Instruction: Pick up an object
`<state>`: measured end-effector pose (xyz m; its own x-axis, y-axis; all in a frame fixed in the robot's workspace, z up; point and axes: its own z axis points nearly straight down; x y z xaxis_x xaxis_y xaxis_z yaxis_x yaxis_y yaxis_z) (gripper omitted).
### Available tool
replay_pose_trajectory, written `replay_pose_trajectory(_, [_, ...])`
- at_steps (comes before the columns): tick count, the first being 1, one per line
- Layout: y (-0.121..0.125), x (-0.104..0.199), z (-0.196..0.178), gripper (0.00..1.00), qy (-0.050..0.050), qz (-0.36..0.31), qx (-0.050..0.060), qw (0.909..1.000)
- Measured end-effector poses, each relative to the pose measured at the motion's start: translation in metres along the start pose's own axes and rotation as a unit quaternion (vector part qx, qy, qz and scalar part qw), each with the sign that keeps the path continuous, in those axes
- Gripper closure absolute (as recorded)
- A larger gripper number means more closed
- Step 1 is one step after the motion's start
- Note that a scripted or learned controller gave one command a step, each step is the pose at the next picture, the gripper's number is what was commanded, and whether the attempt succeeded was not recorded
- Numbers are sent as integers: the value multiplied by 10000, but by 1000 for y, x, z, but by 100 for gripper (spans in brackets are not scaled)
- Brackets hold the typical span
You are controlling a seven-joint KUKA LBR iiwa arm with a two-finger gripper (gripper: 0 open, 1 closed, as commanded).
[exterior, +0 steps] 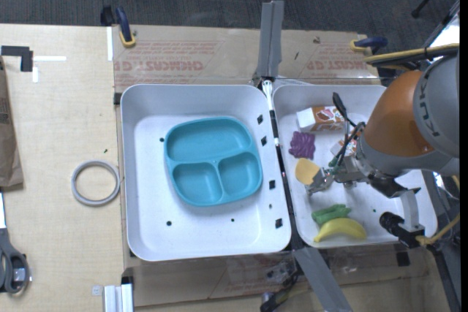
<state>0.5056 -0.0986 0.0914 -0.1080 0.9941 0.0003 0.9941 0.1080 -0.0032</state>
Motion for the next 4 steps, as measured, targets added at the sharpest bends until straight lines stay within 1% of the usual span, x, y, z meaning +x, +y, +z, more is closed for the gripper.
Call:
replay_pose_trajectory(1, [86,-24,3,0,16,-718,74,9974])
replay_pose_trajectory(2, [81,-13,3,0,16,-1828,87,9831])
replay_pose_trajectory(3, [121,-28,12,0,258,-1062,604,9922])
replay_pose_trajectory(4, [120,-41,3,100,111,-1044,574,9928])
